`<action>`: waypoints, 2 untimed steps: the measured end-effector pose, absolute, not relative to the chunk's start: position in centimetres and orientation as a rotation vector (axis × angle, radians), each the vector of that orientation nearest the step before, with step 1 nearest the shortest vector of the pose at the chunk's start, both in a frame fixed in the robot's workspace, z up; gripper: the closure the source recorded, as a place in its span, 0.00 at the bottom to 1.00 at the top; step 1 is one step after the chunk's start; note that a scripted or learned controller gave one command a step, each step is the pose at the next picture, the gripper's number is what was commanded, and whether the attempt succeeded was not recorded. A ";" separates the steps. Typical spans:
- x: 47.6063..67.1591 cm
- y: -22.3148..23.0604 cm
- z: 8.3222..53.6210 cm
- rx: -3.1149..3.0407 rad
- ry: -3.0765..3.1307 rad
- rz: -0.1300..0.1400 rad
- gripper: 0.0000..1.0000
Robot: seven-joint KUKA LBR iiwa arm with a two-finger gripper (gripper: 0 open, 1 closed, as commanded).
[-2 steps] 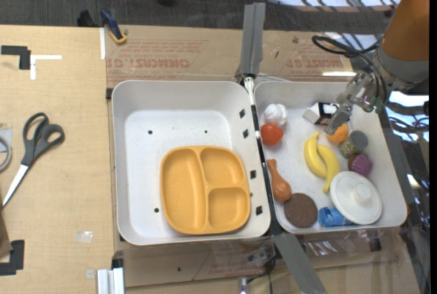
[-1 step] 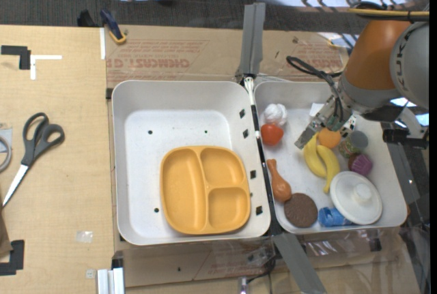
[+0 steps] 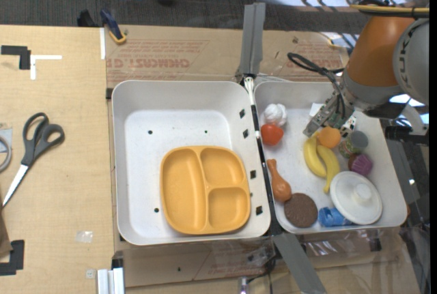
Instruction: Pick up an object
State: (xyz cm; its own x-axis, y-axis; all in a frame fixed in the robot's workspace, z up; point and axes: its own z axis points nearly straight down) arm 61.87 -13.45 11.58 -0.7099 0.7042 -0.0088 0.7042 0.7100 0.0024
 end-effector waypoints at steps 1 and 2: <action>63.7 -8.7 21.5 1.147 2.919 0.001 1.00; 57.2 -15.7 16.0 0.742 3.051 -0.001 1.00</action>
